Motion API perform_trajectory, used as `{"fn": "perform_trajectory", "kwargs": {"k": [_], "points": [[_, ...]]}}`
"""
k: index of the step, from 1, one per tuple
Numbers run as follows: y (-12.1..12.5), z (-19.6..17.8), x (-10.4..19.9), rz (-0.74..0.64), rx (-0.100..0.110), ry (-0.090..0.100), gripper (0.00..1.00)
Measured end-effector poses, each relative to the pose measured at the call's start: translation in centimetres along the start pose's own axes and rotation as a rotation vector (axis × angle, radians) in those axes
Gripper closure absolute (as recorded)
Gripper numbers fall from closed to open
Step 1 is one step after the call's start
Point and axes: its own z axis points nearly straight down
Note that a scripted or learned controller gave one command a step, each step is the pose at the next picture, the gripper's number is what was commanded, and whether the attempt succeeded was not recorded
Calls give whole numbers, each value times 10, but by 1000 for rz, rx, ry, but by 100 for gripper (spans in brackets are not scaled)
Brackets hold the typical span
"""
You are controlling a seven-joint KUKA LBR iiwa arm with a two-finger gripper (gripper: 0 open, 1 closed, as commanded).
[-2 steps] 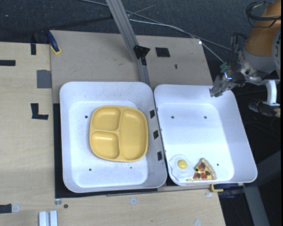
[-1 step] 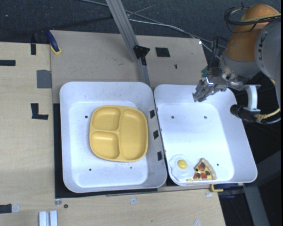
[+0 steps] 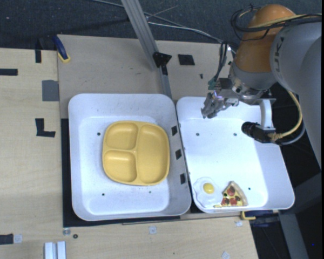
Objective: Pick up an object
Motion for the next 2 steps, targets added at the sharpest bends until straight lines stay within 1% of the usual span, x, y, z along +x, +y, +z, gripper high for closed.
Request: {"fn": "perform_trajectory", "kwargs": {"k": [1,2], "points": [[-11,7,45,1,1,-1,100],[-31,10,98,1,2,-1,100]]}}
